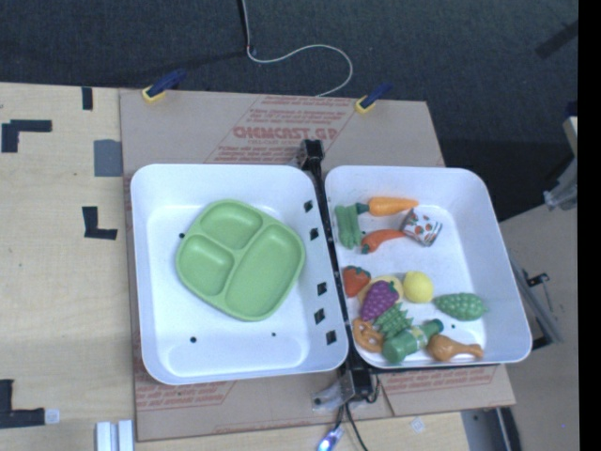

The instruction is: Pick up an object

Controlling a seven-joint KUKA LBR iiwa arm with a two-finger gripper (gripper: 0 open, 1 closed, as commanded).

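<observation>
The right bin (490,216) holds several toy foods. An orange carrot (392,206) lies near its back, with a second orange carrot (384,240) just below it and a green pod (346,225) to their left. A small white cup with red spots (422,226) lies on its side. Lower down sit a red tomato (355,280), purple grapes (377,300), a yellow lemon (418,287), a bumpy green piece (459,305), a green vegetable (404,336) and an orange-brown drumstick (453,349). The left bin (150,205) holds a green divided plate (240,259).
Both bins rest on a cardboard sheet (272,125) clipped with a yellow-blue clamp (162,85) and another clamp (373,96). A white cable (299,53) loops over the dark floor behind. Wooden bench surface (56,252) lies to the left.
</observation>
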